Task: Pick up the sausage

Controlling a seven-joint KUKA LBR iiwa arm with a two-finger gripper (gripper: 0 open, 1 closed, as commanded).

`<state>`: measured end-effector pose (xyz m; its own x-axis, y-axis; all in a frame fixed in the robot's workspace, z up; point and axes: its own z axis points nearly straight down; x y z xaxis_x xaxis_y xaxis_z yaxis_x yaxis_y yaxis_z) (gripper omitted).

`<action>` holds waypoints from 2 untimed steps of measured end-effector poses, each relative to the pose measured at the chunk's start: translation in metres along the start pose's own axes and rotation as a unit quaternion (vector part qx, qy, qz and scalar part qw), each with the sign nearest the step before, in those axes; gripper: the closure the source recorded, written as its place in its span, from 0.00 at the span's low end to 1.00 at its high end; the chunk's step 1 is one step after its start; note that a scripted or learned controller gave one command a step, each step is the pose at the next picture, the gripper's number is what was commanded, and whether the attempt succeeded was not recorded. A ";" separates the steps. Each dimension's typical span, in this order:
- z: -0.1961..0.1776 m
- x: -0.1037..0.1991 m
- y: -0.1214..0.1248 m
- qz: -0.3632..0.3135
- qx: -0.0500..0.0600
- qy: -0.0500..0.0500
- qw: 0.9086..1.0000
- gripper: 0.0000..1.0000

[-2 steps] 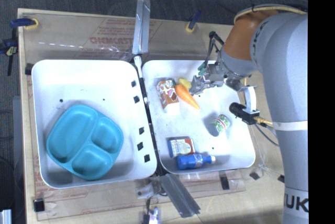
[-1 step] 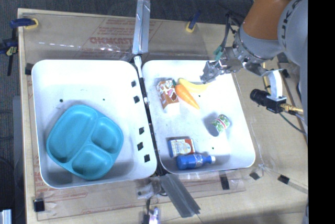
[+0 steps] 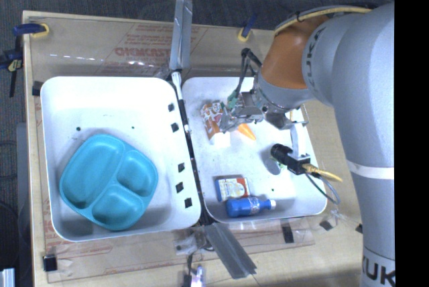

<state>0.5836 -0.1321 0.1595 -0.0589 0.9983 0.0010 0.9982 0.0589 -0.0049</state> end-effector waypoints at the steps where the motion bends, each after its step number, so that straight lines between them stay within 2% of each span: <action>1: 0.032 0.008 -0.043 0.083 0.000 0.000 0.997 0.00; 2: 0.052 -0.025 -0.031 0.073 -0.001 0.000 0.997 0.00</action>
<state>0.5534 -0.1590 0.1077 0.0864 0.9963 0.0001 0.9963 -0.0864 -0.0029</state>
